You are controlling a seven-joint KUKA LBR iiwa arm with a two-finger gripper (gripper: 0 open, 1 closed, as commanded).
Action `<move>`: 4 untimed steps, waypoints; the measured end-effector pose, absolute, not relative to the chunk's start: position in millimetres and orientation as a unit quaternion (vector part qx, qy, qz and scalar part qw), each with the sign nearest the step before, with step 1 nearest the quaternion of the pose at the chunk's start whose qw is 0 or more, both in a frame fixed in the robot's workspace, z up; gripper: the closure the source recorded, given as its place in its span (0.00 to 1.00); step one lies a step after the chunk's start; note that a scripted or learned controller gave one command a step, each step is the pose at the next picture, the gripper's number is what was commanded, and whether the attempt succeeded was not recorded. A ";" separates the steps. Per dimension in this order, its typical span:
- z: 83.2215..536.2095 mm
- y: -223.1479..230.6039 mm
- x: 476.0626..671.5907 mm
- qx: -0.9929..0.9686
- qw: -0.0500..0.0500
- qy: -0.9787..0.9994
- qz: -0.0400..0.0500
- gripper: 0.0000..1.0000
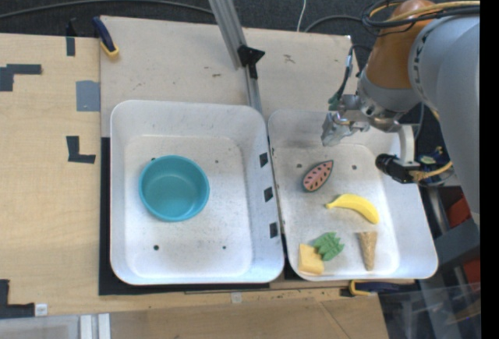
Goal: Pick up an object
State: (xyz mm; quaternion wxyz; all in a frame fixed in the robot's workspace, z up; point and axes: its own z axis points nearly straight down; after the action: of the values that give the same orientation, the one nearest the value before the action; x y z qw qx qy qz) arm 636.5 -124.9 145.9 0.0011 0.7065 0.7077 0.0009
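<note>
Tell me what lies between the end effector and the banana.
In the camera view, only bare white bin floor separates the end effector from the banana; the watermelon slice sits just left.

Arm point(448, 57), right of frame: smooth light-grey rounded casing, glossy orange band point(394, 49) above wrist. Thin dark cables point(382, 12) loop over the band. Small metallic grey gripper point(337, 129). Black fitting with yellow markings point(409, 167) just below wrist.

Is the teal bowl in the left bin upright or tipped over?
Upright: the teal bowl shows its round open rim and inner floor from above, with nothing inside it.
</note>
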 end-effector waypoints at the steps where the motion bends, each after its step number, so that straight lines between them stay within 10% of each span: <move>1: 204.4 -117.9 643.3 0.706 0.001 0.708 0.001 1.00; 4: 255.0 -19.4 653.1 0.705 -0.001 0.709 0.000 1.00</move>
State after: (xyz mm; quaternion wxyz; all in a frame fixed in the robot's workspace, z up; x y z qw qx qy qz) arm 653.1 -19.4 255.0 -0.0009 0.7049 0.7093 -0.0003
